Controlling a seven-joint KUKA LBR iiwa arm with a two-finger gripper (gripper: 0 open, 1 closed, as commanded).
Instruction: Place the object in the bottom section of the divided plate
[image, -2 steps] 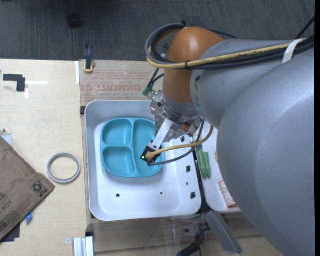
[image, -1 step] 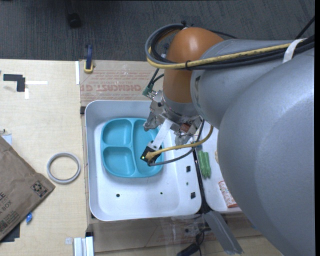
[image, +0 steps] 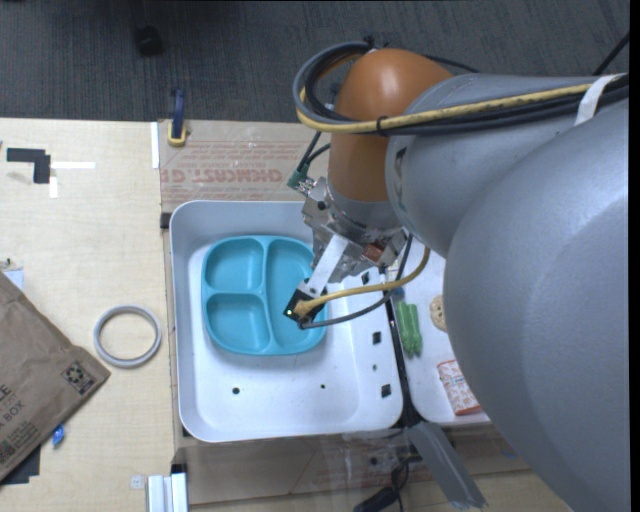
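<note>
A light blue divided plate (image: 240, 300) lies in the left white bin (image: 270, 405), towards its upper left. It has two smaller sections on its left and one long section on its right, and nothing shows in the visible parts. My gripper (image: 345, 262) hangs over the plate's right section, under the orange band of the wrist. The arm hides the plate's right edge and whatever lies below the gripper. No object shows in its grasp.
The right bin (image: 430, 405) holds a green object (image: 408, 330), a small round tan piece (image: 437, 313) and a red and white packet (image: 458, 386). A grey tape ring (image: 127, 334) and a brown paper bag (image: 35, 375) lie on the bench at left.
</note>
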